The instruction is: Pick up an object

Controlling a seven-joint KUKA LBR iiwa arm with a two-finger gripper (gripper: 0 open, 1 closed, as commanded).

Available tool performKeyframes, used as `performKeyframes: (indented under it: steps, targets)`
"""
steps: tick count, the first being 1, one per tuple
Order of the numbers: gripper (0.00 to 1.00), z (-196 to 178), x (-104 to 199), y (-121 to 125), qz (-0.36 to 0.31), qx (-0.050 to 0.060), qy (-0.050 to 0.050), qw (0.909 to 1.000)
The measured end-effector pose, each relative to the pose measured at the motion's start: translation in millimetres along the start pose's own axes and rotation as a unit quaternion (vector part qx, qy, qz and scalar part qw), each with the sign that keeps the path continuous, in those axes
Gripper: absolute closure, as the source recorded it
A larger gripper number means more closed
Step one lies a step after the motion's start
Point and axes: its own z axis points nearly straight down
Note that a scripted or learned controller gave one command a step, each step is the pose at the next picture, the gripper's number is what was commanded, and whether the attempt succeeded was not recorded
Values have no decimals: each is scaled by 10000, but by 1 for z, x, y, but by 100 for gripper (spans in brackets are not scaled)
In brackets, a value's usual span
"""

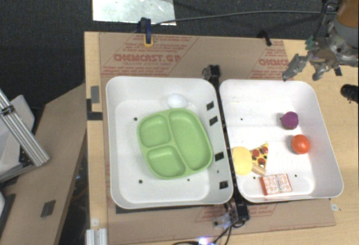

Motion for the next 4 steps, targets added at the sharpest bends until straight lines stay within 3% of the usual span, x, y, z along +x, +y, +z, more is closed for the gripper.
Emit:
performKeyframes:
  steps: [1, 2, 4]
  targets:
    - [0, -8, 1, 2, -12, -59, -12, 10000]
    - [0, 53, -2, 3, -3, -47, -12, 10000]
    - [0, 138, -9, 1, -1, -53, -13, 10000]
